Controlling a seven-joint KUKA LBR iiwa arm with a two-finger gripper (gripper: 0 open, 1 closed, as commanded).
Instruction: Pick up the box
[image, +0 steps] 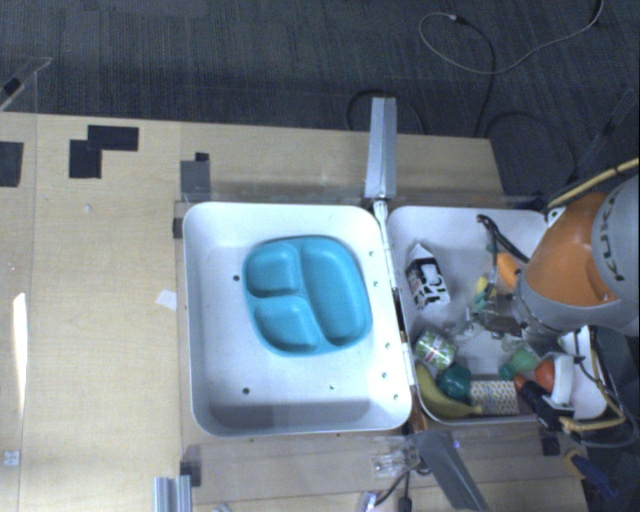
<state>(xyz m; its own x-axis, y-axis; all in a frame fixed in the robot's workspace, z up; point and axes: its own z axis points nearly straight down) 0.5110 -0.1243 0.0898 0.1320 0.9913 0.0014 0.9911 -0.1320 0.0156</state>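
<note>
Take the right bin (455, 222) as your landmark; everything that matters sits in it or beside it.

Nearest the camera, along that bin's front wall, you have a banana (447, 401) lying flat, with a teal round thing (456, 380) touching it and a grey textured block (495, 394) just to its right. A small green can (435, 349) rests just behind the banana, close to the wall the 2 bins share.

Further back, near the middle of the bin's left side, lies the box (427, 278): a small white carton with black print, tilted, apart from the can and clear of the clutter at the front. That is your target, and nothing is on it.

The gripper (497, 318) hangs over the bin's right half among small green and orange items, well to the right of the box. You cannot tell from this view whether it is spread or closed, and nothing shows as held.

To the left of the right bin, the left bin (215, 300) holds 1 blue divided tray (304, 293).

My reading: you are in the approach step, with no grasp made. The next move calls for shifting the gripper left and toward the back, over the box, lining up across its narrow width, then descending without nudging the can.
</note>
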